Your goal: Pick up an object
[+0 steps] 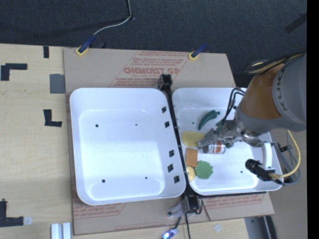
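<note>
gripper (213, 142): low in your right bin (227, 180), can't tell its grip state | target: small red-and-white bottle (217, 148) touching just under the tip, long axis roughly left-right across the bin | nearby: yellow piece (189, 138) to its left, green knobbly item (203, 169) and orange block (191, 157) below-left, green pepper (208, 117) above | judge: you need almost no travel, only a straight drop.

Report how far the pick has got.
Done: the gripper is down in the right bin, at a small red-and-white object. In hand: nothing clearly; the grasp is unreadable. Left: lifting something; the green pod, yellow piece, orange block and green ball lie in the bin.
</note>
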You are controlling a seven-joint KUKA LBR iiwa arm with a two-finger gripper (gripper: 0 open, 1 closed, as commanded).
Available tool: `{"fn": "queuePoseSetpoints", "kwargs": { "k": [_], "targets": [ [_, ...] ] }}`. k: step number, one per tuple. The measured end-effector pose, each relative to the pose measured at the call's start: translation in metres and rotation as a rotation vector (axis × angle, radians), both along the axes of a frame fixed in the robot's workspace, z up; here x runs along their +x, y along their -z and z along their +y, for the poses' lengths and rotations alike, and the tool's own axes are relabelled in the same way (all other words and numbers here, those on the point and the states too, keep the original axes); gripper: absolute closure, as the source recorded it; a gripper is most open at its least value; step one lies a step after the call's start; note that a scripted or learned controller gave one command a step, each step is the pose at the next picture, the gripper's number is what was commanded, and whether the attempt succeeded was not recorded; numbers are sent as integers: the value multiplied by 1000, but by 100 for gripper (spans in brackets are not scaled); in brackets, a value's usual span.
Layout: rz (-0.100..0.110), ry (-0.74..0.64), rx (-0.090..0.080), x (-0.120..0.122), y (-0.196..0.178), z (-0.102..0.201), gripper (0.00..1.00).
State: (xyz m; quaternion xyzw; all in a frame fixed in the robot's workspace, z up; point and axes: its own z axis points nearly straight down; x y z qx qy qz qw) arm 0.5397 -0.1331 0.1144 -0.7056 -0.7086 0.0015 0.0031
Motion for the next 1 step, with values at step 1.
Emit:
{"fn": "queuePoseSetpoints", "kwargs": {
  "k": [1],
  "targets": [
    [-7, -1, -2, 35, 31, 37, 0]
  ]
}}
